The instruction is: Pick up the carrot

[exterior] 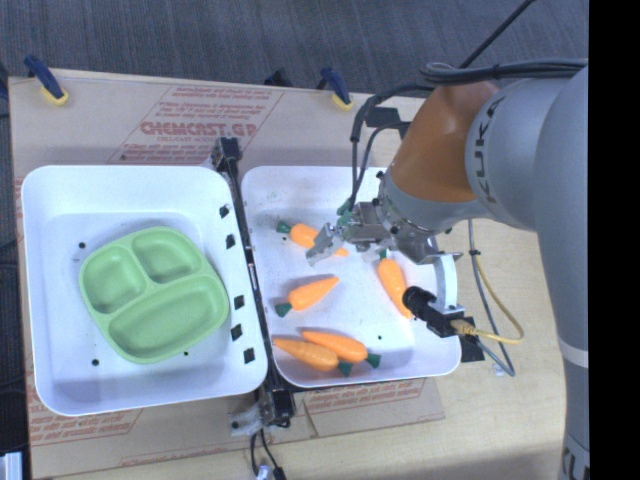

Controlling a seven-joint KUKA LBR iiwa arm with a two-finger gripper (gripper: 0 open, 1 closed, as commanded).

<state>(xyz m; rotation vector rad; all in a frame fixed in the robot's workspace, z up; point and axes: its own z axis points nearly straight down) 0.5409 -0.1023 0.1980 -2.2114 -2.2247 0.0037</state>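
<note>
**Gripper hovering over the upper-left carrot**

The gripper (325,243) is hanging in the right bin (262,193), its fingers looking slightly spread beside a toy carrot (300,235), pinching nothing. The carrot is probably light, stiff, slick plastic; gripping across its thick middle is looking safest.

1. One fixed camera, mounted above the counter (90,98), looking down at a slant.
2. Far enough back that both white bins sit in frame: left bin (40,268), right bin (262,198).
3. Arm (520,148) enters from the view's right side.
</note>
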